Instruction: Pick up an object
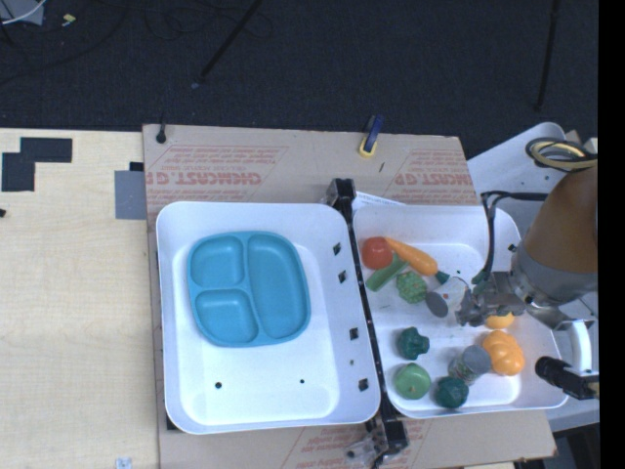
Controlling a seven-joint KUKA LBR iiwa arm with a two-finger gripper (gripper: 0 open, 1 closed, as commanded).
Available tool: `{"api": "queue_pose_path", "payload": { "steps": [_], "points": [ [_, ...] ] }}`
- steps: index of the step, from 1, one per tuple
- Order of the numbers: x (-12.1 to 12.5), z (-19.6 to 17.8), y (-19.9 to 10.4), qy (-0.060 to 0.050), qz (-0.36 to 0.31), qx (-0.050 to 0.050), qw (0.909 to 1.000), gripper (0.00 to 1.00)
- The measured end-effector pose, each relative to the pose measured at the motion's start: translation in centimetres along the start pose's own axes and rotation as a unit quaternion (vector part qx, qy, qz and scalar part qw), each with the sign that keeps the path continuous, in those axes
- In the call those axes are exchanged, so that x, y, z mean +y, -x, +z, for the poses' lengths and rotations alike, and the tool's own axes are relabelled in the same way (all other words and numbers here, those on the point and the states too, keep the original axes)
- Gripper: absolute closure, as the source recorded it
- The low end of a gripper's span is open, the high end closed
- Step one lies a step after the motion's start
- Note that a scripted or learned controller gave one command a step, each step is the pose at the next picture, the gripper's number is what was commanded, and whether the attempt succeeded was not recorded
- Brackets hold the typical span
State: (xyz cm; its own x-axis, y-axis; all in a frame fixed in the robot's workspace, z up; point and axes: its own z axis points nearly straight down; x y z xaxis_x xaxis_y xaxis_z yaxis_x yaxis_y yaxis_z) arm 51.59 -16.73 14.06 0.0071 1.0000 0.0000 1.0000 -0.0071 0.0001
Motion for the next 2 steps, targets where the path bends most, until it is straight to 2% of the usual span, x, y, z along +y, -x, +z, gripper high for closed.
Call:
{"api": "queue_pose_path", "payload": {
  "steps": [2],
  "points": [
    [0.7, -8.9, 0.0, 0.001, -0.004, 0.000, 1.0000, 1.00]
  ]
}}
